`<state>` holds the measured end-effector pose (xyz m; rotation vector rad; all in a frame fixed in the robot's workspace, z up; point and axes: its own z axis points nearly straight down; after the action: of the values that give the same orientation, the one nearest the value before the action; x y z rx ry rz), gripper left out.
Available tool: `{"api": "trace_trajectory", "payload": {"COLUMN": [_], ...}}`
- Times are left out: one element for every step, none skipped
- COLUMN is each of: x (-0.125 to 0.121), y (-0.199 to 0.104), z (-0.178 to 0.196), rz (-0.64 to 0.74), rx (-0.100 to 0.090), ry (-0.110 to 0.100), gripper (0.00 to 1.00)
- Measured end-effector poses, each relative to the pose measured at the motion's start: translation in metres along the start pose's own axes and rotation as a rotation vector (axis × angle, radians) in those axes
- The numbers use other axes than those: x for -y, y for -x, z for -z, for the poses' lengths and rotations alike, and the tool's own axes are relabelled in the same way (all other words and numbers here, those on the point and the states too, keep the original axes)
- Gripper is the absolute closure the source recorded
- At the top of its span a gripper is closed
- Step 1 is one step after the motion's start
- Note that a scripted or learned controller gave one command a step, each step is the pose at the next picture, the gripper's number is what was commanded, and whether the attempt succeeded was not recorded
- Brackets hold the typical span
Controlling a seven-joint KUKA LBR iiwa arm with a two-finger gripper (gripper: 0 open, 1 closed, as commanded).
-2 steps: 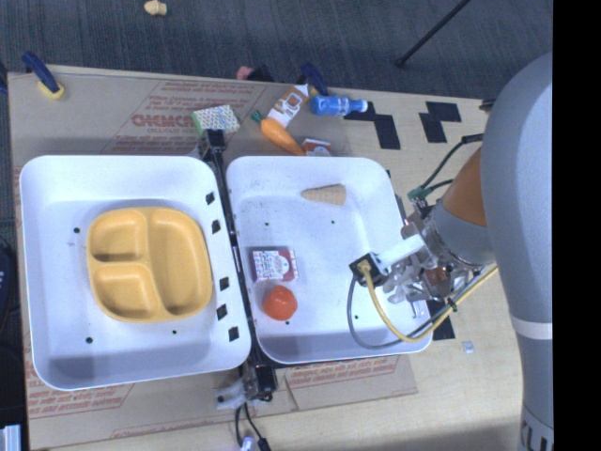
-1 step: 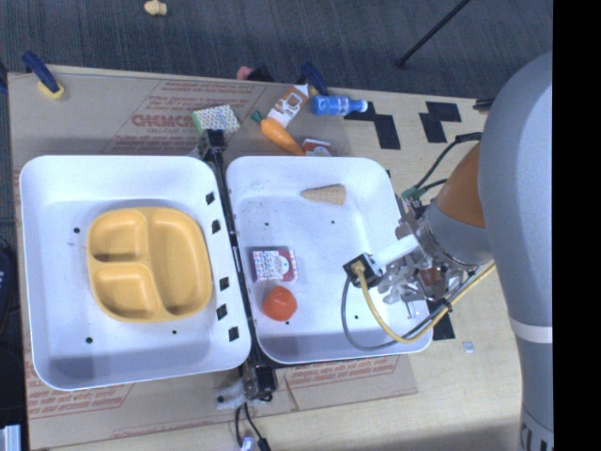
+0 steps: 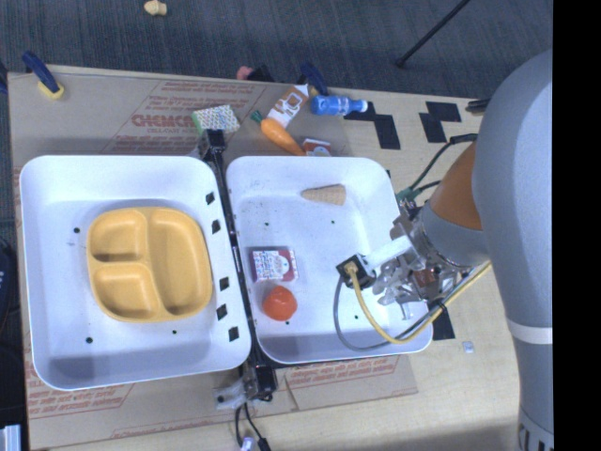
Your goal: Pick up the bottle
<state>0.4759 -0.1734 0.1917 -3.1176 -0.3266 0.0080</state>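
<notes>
Bottle, small blue plastic (image 3: 336,106), is lying outside the white bins; we are needing our gripper (image 3: 402,287), jaws unreadable, redirected there.

Divided tray (image 3: 148,261) in left bin (image 3: 38,252); packet (image 3: 272,264), ball (image 3: 279,303), cone (image 3: 324,194) in right bin (image 3: 310,350).

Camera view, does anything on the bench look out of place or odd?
Yes. The bottle lies on its side on the cardboard behind the right bin, outside both bins, beside a carrot and a small carton. The gripper is at that bin's near right corner, far from it.
</notes>
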Motion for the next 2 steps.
{"api": "trace_trajectory", "payload": {"x": [-0.005, -0.024], "y": [0.001, 0.005], "z": [0.009, 0.006], "rz": [0.001, -0.003], "rx": [-0.002, -0.002], "ry": [0.003, 0.003], "gripper": [1.0, 1.0]}}
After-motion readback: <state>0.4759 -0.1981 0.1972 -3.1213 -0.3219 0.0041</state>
